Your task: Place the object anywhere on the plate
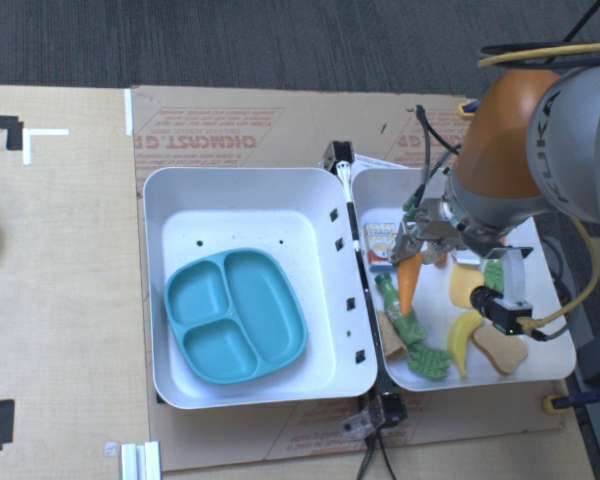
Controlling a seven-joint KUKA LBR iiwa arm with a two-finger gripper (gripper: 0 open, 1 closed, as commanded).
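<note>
The bench (60,298) of pale wood carries a sheet of brown cardboard (240,128), and on that sit two shallow white bins side by side. The left bin (240,193) holds a teal plate (236,314) with three compartments, lying flat toward the bin's lower left. The grey arm (540,138) with its orange band reaches in from the right and hangs over the right bin (372,183). At its end the gripper (412,255) is pinching the top of an orange carrot (408,284), which hangs point-down over the right bin, just right of the wall shared by the two bins and well apart from the plate. Below it in the right bin lie a green leafy vegetable (412,338), a yellow banana (462,338), a yellow block (464,286), a tan slice of bread (500,348), and a small white packet (380,240) near the bin's upper left.
</note>
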